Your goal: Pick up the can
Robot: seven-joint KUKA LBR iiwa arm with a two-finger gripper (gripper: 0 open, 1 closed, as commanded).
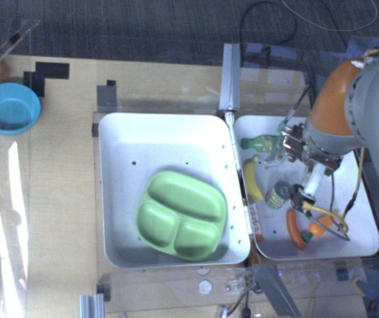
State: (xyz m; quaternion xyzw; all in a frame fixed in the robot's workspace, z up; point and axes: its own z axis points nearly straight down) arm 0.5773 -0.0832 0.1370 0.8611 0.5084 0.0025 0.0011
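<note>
The can (277,196) is small, with a greenish body and a grey top. It rests near the middle of the right bin (368,244), just right of a yellow banana (252,180). My gripper (285,144) hangs over the far half of that bin, beyond the can and apart from it. It is close to the right end of a green bottle (258,142). Nothing shows between the gripper and the can.
An orange carrot-like piece (295,230) and a second orange item (318,228) lie at the near side of the right bin. A green divided plate (181,214) sits in the left bin (120,177). A blue bowl (9,108) stands on the bench at far left.
</note>
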